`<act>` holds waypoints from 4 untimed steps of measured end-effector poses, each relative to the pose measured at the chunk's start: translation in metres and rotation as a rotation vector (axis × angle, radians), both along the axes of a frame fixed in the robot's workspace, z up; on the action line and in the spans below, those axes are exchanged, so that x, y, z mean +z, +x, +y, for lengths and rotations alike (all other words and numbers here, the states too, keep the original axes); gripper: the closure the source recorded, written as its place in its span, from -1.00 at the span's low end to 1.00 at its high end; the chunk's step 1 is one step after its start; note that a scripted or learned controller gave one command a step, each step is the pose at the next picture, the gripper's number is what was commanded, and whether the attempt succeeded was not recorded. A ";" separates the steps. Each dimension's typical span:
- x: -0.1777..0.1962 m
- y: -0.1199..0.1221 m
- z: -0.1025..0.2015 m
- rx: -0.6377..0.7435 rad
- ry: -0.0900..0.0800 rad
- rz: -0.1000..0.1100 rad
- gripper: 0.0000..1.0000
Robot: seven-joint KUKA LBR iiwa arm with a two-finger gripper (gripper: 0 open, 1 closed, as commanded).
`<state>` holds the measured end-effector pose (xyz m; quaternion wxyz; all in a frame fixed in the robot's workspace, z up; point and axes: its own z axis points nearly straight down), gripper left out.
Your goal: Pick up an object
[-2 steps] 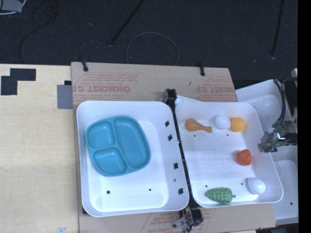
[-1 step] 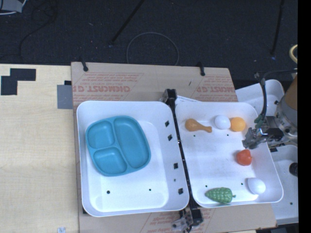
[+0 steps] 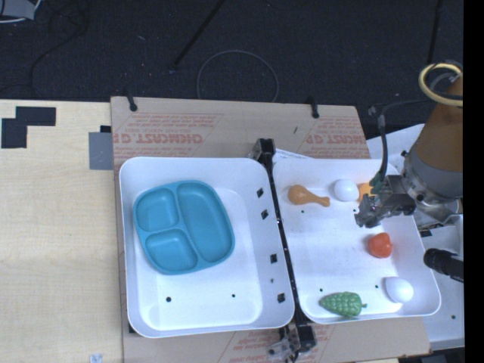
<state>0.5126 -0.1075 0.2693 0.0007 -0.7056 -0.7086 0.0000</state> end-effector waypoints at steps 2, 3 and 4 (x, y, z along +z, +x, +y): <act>0.002 0.026 0.096 0.000 0.000 0.001 1.00; -0.003 0.033 0.155 0.001 0.000 0.002 1.00; -0.007 0.042 0.200 0.000 0.000 0.002 1.00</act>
